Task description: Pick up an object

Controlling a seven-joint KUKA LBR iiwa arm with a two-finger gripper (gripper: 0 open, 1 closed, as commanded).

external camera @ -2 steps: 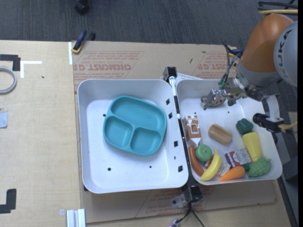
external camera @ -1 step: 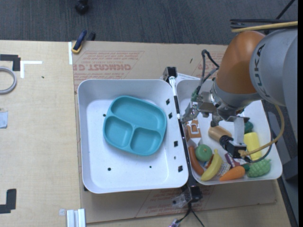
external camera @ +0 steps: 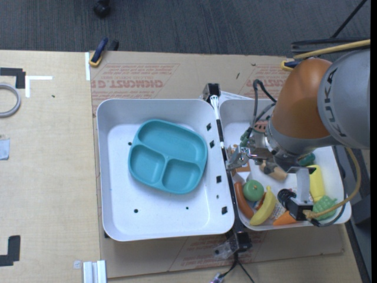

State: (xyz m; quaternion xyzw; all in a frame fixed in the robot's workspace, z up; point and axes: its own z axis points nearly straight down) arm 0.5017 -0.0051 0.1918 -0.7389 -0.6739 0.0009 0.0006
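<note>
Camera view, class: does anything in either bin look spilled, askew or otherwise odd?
Nothing looks spilled or damaged. The teal divided plate lies flat, slightly turned, in the left bin. The toy foods, among them a banana and a green apple, are crowded together in the right bin below the arm.

The scene is lit evenly and brightly from above. Soft shadows are cast inside the shallow white left bin (external camera: 112, 175). Focus is sharp throughout; slight glare is seen on the orange arm band (external camera: 300, 99).
</note>
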